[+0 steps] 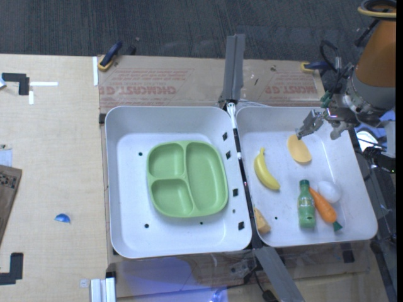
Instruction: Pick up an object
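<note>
The pincer (322, 123) hangs with fingers apart, holding nothing, over the right bin (356, 230). Just below lies a yellow chip (300, 150), near the banana (266, 170), bottle (306, 204) and carrot (323, 206).

This is a robot lab or test workshop. To the left of the claw (322, 123), two white bins (119, 168) sit on a plywood bench (50, 143) lined with printed cardboard (157, 83) and held by clamps (111, 53). Just below the claw lie toy foods: a banana (266, 170) and a carrot (323, 206).
</note>
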`<state>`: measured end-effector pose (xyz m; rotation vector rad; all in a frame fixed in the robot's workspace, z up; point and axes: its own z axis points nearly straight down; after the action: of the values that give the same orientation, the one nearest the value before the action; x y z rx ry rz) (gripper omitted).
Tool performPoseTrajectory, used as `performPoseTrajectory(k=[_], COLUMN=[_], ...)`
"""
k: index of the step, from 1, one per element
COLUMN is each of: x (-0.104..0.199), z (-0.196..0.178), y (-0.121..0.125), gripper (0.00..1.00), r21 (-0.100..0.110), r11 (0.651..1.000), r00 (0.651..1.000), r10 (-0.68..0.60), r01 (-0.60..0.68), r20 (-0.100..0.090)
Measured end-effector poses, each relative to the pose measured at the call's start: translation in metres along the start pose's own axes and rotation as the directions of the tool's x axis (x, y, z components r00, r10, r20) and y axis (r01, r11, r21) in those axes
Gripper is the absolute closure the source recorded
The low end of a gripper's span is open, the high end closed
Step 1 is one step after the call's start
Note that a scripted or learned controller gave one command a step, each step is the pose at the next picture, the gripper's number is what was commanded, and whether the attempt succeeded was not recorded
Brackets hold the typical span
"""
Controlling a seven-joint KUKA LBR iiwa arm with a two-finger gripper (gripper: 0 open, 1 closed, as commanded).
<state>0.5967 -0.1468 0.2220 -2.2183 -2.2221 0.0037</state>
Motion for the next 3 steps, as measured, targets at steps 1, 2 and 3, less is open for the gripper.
performPoseTrajectory(k=[1,2,3], x=[0.042,0.028,0.043], z=[0.116,0.09,0.054], y=[0.013,0.039,0.015], gripper=[0.0,0.0,0.0], r21=[-0.013,-0.004,-0.002], r11=[0.984,0.997,0.997], r00=[0.984,0.997,0.997], r10=[-0.176,-0.076,-0.073], r01=[0.176,0.076,0.073], r20=[0.004,0.001,0.0])
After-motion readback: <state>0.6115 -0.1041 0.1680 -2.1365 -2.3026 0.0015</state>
